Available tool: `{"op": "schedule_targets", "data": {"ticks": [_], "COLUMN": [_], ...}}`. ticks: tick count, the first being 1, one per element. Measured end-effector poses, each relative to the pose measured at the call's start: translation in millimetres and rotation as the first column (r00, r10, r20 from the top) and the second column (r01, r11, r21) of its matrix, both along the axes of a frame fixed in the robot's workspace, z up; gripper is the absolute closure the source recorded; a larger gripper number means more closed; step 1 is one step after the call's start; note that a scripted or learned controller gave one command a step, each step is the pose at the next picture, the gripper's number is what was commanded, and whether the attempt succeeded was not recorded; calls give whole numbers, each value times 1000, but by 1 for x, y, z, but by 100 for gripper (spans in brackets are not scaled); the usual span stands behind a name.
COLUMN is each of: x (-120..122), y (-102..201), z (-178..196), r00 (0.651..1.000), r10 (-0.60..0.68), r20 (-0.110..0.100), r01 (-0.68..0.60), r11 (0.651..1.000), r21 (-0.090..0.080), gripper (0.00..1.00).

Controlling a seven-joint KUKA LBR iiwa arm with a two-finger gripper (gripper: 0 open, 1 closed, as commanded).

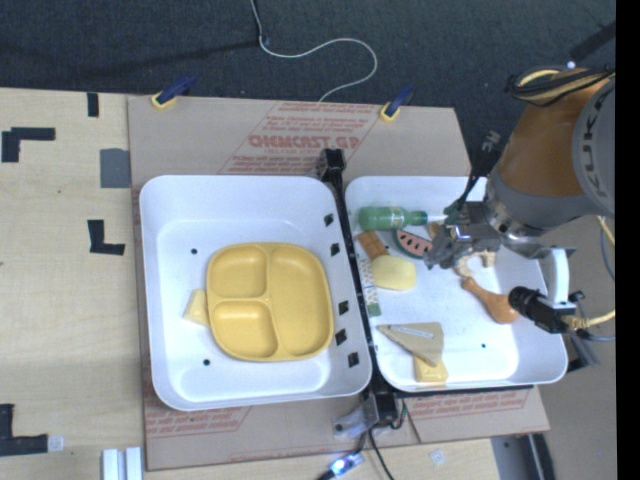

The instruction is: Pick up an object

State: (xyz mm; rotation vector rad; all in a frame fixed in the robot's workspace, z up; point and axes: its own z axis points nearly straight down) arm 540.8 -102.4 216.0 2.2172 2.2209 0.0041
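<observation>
My gripper (pixel 452 249) hangs low over the upper middle of the right bin (pixel 500 373), at the end of the grey arm that comes in from the right. Just left of it lie a green bottle (pixel 392 217), a red watermelon slice (pixel 411 240) and a pale yellow lump (pixel 395 273). A small orange piece (pixel 372 244) lies beside the bottle. Right of the gripper rests a brown drumstick-shaped toy (pixel 489 299). Tan wedge-shaped pieces (pixel 420 344) lie near the bin's front. The wrist hides the fingers.
The left bin (pixel 165 218) holds a yellow divided plate (pixel 270 301) with a yellow piece (pixel 195 308) tucked at its left edge. A black divider (pixel 345 258) separates the bins. A black cable fitting (pixel 540 310) sticks out near the right bin's right wall.
</observation>
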Motion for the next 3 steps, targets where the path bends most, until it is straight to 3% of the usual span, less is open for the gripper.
{"op": "schedule_targets", "data": {"ticks": [1,3], "x": [0,14], "y": [1,114], "z": [8,-3], "r00": [1000,1000], "r10": [0,5], "r20": [-5,-8], "r01": [0,-5], "r11": [1000,1000], "r21": [1,1], "gripper": [100,100]}}
